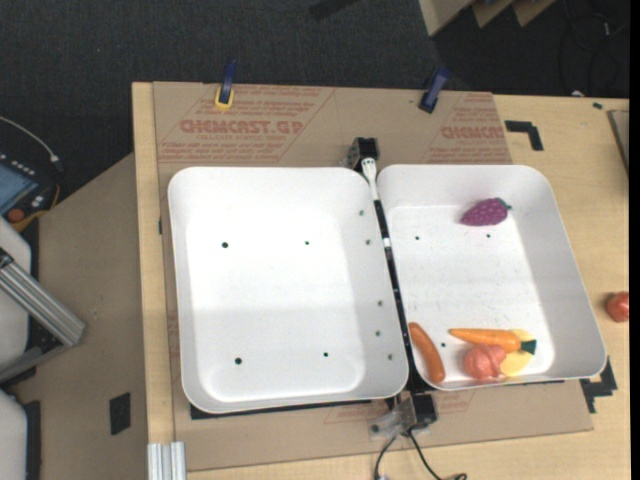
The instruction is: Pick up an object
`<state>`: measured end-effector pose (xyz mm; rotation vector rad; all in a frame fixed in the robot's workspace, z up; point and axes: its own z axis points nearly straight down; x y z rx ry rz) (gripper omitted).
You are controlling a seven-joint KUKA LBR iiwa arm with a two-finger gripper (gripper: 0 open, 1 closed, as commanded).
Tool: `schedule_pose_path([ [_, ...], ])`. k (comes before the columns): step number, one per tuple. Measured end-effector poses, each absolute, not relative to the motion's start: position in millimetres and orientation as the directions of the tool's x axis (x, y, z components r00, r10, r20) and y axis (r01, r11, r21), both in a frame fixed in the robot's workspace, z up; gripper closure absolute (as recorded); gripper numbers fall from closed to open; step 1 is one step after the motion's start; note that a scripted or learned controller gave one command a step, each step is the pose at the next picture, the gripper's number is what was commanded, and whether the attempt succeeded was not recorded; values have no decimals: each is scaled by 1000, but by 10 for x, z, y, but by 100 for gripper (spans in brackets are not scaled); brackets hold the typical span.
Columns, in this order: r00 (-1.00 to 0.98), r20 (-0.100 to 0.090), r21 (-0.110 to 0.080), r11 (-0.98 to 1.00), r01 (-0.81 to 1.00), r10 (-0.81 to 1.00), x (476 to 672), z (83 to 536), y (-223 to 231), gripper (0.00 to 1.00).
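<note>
The right bin holds several toy foods. A purple bunch of grapes lies near its far right corner. Along its near edge lie a red-orange sausage-shaped piece, an orange carrot with a dark green tip, a pink round piece and a small yellow piece touching it. The left bin sits beside it.
A small red object lies on the bench outside the right bin, at the right edge. Blue and yellow clamps hold the brown board at the back. A black clip joins the bins at the far side.
</note>
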<state>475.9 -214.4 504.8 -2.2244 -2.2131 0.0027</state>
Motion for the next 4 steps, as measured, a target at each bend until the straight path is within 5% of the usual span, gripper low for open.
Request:
schedule_pose_path([
  [1,-4,-4,8,4,1000,1000,5292,5370,-1817,0],
  [2,2,0,-1,-2,1000,1000,4774,5357,-1980,0],
  [3,1,-3,5,-1,1000,1000,4798,5465,-1979,100],
  [4,-7,6,-16,7,1000,1000,4787,4017,-1276,100],
])
